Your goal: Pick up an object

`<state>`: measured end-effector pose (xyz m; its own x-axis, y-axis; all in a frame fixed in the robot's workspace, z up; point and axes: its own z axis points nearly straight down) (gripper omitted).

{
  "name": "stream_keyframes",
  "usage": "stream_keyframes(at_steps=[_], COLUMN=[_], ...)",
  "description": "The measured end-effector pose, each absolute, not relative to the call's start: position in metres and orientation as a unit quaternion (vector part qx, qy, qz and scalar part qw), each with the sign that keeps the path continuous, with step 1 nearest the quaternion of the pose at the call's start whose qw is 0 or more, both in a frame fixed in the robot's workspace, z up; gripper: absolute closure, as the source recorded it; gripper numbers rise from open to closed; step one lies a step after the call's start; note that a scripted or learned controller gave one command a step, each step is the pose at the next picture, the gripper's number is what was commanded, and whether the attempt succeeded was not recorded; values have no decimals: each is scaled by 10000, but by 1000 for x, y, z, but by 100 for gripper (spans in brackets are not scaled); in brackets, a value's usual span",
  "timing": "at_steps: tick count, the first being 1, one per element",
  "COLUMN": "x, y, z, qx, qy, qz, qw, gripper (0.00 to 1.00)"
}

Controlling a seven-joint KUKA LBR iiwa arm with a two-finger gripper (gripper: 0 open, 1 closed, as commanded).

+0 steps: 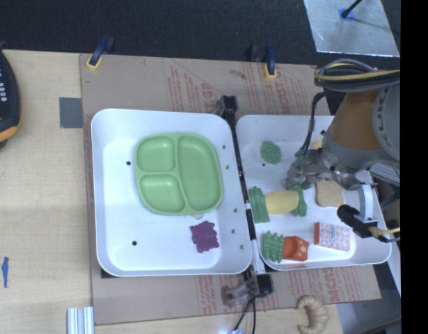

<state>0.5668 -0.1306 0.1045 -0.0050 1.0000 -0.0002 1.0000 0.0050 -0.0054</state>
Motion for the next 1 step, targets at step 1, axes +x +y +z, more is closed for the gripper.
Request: stream_keyframes(at_steps=[1], x=[580], y=[-25], z=[197], qx=[-7026], qy=[-7116], qz=[-27], qw=[-8], gripper=[100])
